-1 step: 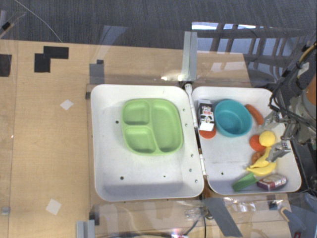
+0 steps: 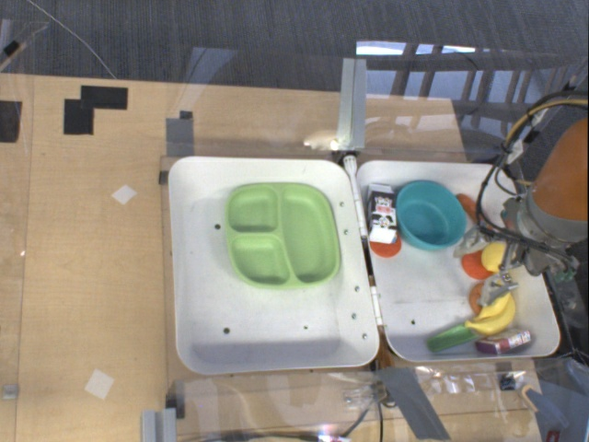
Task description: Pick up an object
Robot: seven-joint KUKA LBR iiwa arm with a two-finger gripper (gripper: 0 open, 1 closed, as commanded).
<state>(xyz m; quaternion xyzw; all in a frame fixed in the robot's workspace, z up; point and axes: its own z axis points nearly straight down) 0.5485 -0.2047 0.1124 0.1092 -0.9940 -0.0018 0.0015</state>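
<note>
My gripper (image 2: pixel 488 265) hangs low over the right side of the right bin (image 2: pixel 414 325), open. Its silvery fingers (image 2: pixel 473 242) stand apart on either side of a small yellow object (image 2: pixel 494 254), which lies on an orange piece (image 2: pixel 475 265). Just below lie a yellow banana (image 2: pixel 495 315), a green cucumber-like piece (image 2: pixel 451 338) and a purple item (image 2: pixel 503 343). Further left, a teal bowl (image 2: pixel 430 214) sits at the back of the bin, and a black-and-white box (image 2: pixel 381 214) lies on a red disc (image 2: pixel 386 247).
The left bin (image 2: pixel 198 320) holds a green divided plate (image 2: pixel 280 234). The grey arm with its orange band (image 2: pixel 563 173) and cables comes in over the right bin's right wall. A metal post (image 2: pixel 352 99) stands behind the wall between the bins.
</note>
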